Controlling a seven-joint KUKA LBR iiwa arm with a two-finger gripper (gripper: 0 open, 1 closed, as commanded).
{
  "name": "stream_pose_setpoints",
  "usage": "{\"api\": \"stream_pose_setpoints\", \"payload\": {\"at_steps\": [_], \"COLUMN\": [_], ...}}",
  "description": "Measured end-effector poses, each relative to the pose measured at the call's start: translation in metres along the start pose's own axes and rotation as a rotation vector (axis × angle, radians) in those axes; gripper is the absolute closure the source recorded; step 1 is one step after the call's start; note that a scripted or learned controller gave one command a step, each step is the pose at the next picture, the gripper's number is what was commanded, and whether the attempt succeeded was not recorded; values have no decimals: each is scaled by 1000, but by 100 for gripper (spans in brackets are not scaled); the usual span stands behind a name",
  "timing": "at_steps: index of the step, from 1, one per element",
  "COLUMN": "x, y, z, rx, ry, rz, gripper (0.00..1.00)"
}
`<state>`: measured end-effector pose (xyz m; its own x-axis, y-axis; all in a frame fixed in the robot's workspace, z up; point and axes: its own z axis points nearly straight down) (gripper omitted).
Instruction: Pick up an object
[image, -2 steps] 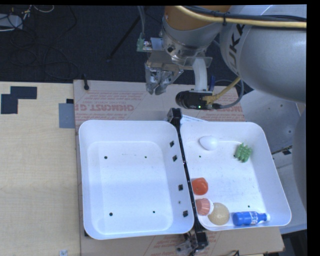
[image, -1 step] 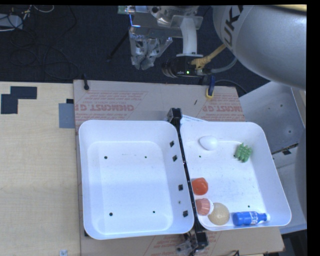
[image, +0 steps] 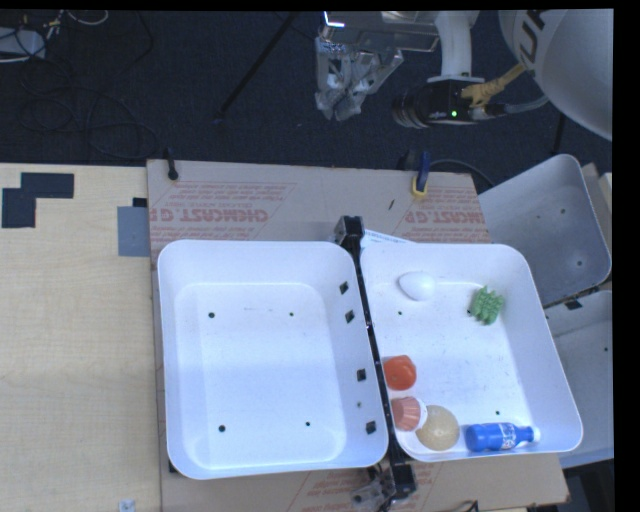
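My gripper (image: 343, 100) hangs high above the back of the bench, beyond both bins and far from every object. The right bin (image: 540, 330) holds several items. A white egg-shaped object (image: 417, 286) lies near its back. A small green toy (image: 486, 305) sits to the right of that. By the left wall is an orange-red object (image: 400, 373). Along the front lie a pink one (image: 406, 412), a tan round one (image: 438, 428) and a blue bottle (image: 498, 436) on its side.
The left bin (image: 180, 300) stands beside the right one, with a black divider (image: 362, 330) between them. Both rest on a cardboard sheet (image: 260, 205). A grey panel (image: 545, 215) leans at the right. Cables lie on the dark floor behind.
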<state>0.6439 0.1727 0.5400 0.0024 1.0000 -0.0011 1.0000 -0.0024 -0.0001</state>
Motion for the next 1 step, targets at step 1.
{"api": "stream_pose_setpoints", "payload": {"at_steps": [1], "x": [21], "y": [-1], "z": [119], "rx": [17], "ry": [-3], "rz": [-5], "gripper": [100]}}
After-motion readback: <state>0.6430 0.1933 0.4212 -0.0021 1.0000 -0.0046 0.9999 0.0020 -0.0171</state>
